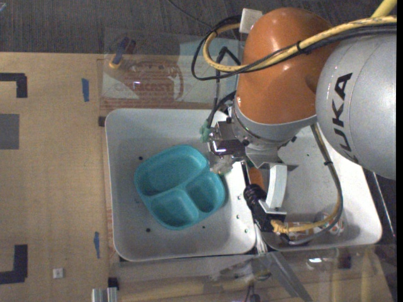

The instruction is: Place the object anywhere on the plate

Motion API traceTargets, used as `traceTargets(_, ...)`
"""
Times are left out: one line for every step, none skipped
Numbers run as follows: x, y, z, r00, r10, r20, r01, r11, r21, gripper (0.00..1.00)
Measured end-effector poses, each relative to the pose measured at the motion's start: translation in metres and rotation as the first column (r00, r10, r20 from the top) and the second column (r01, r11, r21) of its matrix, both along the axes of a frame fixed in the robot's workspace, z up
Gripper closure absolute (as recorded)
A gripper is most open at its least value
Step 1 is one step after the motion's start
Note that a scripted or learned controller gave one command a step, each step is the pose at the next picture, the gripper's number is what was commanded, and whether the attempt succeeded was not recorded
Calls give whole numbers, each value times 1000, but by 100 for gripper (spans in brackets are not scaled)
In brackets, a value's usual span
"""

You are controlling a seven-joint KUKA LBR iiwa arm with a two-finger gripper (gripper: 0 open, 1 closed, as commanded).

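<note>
big grey arm point(352, 106) reaching in from the right, orange band above the wrist, gripper point(220, 153) pointing down

The plate point(179, 186) looks like smooth teal plastic with a soft shine, and it has three dips in it. The left bin point(126, 231) looks like white plastic, smooth and a bit dull. The counter point(50, 194) looks like light wood, flat and matt, with bits of blue tape stuck on it. The arm point(359, 99) has a hard grey shell that shines, and its orange band point(283, 61) is glossy too. A yellow cable point(302, 226) looks smooth and rubbery. The floor point(75, 11) looks rough, like dark carpet.
</note>
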State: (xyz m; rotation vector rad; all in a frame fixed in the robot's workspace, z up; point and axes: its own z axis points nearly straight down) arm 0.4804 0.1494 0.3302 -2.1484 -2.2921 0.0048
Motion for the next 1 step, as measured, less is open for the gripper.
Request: traceTargets(29,23,-41,999,46,-2,-46,999,1,100)
